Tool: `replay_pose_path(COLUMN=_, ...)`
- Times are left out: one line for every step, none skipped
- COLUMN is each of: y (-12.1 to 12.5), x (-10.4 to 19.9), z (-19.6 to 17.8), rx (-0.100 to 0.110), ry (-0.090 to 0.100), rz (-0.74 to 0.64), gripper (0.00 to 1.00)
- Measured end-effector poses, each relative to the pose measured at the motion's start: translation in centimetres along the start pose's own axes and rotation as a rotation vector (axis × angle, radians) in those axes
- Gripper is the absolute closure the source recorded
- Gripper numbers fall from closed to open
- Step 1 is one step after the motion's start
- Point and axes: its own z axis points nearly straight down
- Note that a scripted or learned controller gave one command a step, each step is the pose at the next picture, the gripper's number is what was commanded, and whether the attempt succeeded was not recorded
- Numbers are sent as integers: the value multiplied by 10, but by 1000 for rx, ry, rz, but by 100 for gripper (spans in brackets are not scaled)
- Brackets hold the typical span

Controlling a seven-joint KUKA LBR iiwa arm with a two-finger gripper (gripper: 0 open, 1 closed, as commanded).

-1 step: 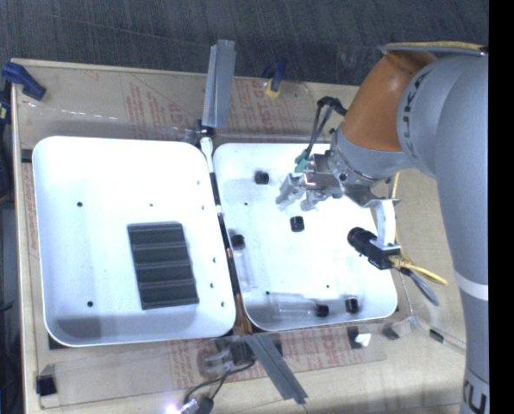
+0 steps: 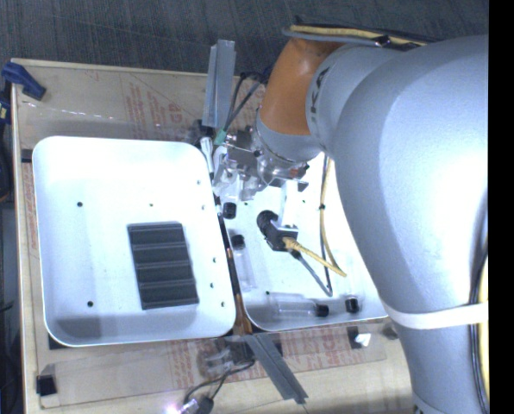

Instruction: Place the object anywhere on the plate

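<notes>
Camera view: claw (image 2: 231, 179) low over far end of seam between two bins, grip state cannot tell. Dark ribbed plate (image 2: 162, 266) flat mid left bin (image 2: 59, 171). Clear tube (image 2: 293, 304) lying along near wall of right bin (image 2: 266, 322), small black piece (image 2: 322, 310) at its end

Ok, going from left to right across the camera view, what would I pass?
Left white bin → dark ribbed plate lying in it → gripper, above where the two bins meet → right white bin, with a clear tube near its front wall → grey arm.
</notes>
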Motion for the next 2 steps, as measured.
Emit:
replay_pose_path(y=29, x=72, z=0, rx=0, ry=0, rz=15, gripper=100)
replay_pose_path(y=-56, x=23, z=0, rx=2, ry=-1, rz=244, gripper=100)
